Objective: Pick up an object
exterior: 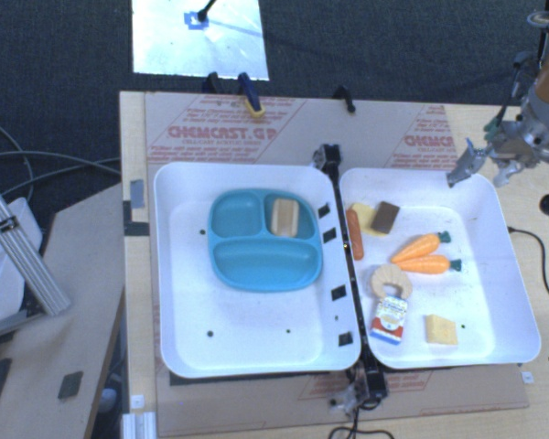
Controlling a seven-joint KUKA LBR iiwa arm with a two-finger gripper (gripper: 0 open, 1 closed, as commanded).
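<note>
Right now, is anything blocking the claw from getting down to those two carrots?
Nothing visible does. The gripper hangs above the far right corner of the right bin, its jaws spread with nothing between them. The carrots lie in the open near the bin's middle, with bare white floor between them and that corner.

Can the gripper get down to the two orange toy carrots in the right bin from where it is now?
Probably yes. The gripper hangs open over the far right corner of the right white bin, and the two orange toy carrots lie side by side in open floor, uncovered, with a gap to the other items.
</note>
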